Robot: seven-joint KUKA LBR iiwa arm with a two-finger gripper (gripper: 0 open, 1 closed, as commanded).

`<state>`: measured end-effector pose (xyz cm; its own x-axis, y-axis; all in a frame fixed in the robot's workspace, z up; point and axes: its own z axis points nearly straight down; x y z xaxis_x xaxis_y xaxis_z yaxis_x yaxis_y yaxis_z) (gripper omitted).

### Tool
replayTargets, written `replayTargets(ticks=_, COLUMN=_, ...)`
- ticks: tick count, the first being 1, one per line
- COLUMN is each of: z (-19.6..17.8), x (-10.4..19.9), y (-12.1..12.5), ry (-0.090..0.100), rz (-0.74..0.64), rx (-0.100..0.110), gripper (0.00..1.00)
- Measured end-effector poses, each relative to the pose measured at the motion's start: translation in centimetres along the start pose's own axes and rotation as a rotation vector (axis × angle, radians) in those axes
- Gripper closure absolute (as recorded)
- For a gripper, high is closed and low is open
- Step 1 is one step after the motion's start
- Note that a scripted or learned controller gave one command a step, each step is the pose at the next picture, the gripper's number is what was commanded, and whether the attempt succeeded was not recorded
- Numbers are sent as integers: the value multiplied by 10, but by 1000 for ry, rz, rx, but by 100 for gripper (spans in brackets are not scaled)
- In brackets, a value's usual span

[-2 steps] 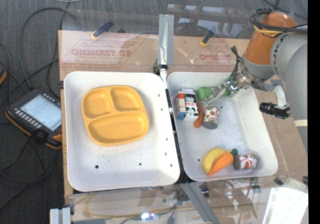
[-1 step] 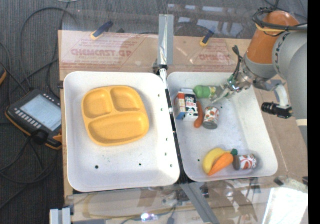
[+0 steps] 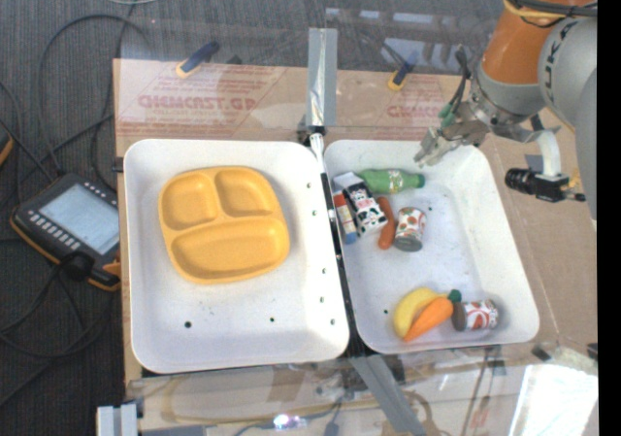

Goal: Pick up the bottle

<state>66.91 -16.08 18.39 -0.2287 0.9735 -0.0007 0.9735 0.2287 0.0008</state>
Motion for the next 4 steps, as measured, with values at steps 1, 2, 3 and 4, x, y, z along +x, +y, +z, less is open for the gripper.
replayTargets(ticks=1, z=0, x=0, y=0, ry=0, rz=0, rx=0, gripper=0)
replayTargets(ticks=2, z=68, x=26, y=13, ry=-15, rz=14, rx=-26, gripper=0)
replayTargets(ticks=3, z=74, x=53, y=-3, ry=-22, rz=6, rx=-41, gripper=0)
replayTargets(ticks=4, z=74, x=55, y=6, ry=-20, rz=6, rx=-44, gripper=0)
